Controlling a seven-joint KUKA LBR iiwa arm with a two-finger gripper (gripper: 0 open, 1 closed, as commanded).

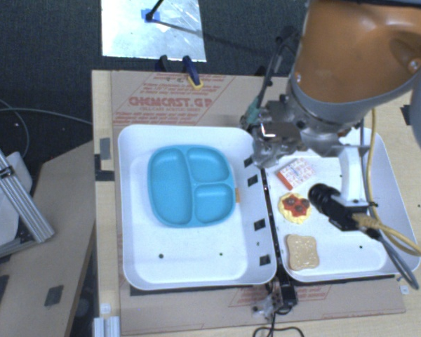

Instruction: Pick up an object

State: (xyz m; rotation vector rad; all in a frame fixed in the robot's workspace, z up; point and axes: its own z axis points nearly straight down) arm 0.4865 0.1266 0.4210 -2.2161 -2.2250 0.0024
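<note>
Three small objects lie in the right bin (389, 188): a red-and-white patterned block (295, 173), a round yellow toy pizza with red topping (295, 208), and a toy slice of toast (302, 251). My gripper (277, 142) hangs below the grey wrist over the left rear corner of the right bin, close to the divider. It is just behind and left of the patterned block. The wrist body hides its tips.
A blue divided plate (191, 185) lies in the left bin (137, 258). A black cylindrical part (332, 206) with a white bracket and yellow cable reaches over the right bin beside the pizza. The arm's orange band (358, 41) covers the back right.
</note>
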